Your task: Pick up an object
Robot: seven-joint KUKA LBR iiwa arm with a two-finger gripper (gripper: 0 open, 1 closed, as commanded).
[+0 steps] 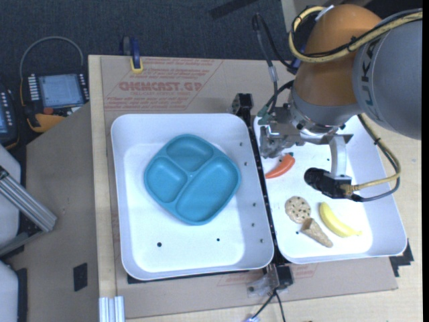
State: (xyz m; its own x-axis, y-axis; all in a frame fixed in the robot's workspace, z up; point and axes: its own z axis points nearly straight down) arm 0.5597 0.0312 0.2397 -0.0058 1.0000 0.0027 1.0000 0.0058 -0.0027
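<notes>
In the right bin lie a red-orange carrot-like piece, a round speckled cookie, a tan cone and a yellow banana. My gripper hangs over the right bin's near-left part, close to the divider, just above and left of the red-orange piece. The wrist hides whatever lies directly beneath it. I see nothing held in the gripper.
The left bin holds a blue divided plate in its middle. The grey arm with its orange band covers the back of the right bin. The bins' shared walls run between the two bins.
</notes>
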